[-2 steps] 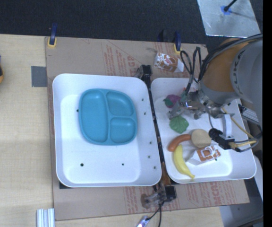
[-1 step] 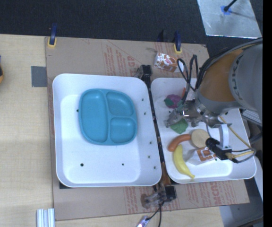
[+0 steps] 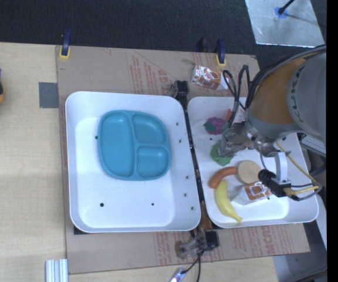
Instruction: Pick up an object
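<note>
Grey arm with orange band over the right bin (image 3: 310,213); claw (image 3: 232,138) low above a green toy (image 3: 220,153), grip state cannot be told. Beside it: purple toy (image 3: 215,124), banana (image 3: 226,202), sausage (image 3: 222,175), tan disc (image 3: 249,171). Left bin (image 3: 84,207): blue divided plate (image 3: 134,144).

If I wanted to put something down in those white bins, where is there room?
Left bin: bare floor all around the blue plate, widest in front of it. Right bin: crowded, with the banana, sausage, green toy, purple toy and gripper; small bare patches at its corners.
</note>
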